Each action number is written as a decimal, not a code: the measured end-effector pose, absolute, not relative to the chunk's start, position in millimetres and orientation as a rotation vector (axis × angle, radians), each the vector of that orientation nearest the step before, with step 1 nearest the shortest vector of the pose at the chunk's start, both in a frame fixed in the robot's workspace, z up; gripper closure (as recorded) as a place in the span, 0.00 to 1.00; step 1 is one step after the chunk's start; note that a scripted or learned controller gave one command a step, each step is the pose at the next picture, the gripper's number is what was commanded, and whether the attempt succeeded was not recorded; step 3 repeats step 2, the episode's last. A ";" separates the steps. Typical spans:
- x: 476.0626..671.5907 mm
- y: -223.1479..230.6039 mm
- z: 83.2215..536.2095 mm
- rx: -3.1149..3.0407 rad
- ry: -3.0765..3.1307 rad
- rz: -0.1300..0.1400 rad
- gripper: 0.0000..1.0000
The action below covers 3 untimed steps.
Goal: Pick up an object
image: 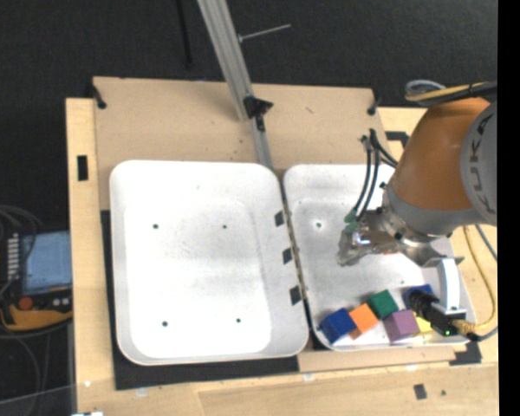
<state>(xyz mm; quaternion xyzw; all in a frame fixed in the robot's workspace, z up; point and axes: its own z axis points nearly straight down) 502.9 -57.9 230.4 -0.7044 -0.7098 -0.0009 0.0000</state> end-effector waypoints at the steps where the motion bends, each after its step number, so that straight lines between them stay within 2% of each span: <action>1: 513.1 -6.6 223.3 -2.213 -2.230 -0.002 1.00; 2: 512.5 51.1 235.4 -2.211 -2.231 -0.004 1.00; 3: 512.5 51.1 235.4 -2.211 -2.231 -0.004 1.00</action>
